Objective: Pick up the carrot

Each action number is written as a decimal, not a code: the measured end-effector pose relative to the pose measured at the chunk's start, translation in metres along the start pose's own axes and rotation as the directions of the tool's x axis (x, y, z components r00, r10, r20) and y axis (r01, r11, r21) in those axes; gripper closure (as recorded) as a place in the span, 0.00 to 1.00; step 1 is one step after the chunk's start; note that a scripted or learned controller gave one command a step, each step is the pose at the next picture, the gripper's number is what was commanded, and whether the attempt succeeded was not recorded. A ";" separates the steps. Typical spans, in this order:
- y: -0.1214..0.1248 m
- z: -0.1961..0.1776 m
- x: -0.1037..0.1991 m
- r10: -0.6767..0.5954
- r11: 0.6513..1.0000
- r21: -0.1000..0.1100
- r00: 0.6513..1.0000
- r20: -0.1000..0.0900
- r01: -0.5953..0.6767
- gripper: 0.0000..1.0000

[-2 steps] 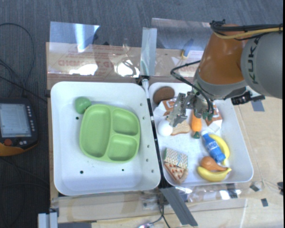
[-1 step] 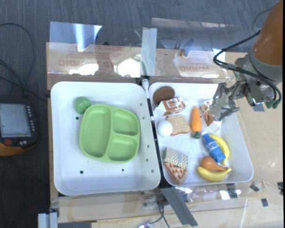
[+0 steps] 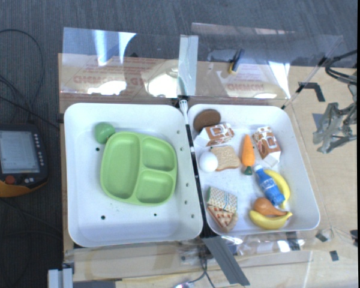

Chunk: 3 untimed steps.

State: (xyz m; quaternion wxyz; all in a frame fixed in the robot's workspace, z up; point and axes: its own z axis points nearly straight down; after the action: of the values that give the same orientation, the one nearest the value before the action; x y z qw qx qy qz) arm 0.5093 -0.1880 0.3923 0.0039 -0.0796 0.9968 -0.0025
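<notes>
The carrot (image 3: 248,151) lies in the middle of the right bin (image 3: 300,161). It is orange, points toward the back, and has a green stub at its near end. A slice of toast (image 3: 226,158) sits just left of it and an iced pastry (image 3: 266,141) just right of it. A blue bottle (image 3: 268,185) is close by its green end. My gripper (image 3: 333,126) shows as a grey metal shape beyond the right bin's right wall, well away from the carrot and outside both bins.
The right bin also holds a brown round piece (image 3: 207,119), a second iced pastry (image 3: 219,134), a white egg (image 3: 209,161), a waffle wedge (image 3: 222,207) and a banana (image 3: 277,212). The left bin (image 3: 78,221) holds a green divided plate (image 3: 139,167) and a green ball (image 3: 105,132).
</notes>
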 end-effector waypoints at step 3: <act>-0.033 0.184 -0.058 -0.312 0.950 -0.016 0.950 -0.011 0.312 1.00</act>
State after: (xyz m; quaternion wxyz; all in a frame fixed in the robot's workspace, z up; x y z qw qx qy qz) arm 0.5737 -0.2125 0.2089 -0.0039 -0.2360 0.9717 0.0036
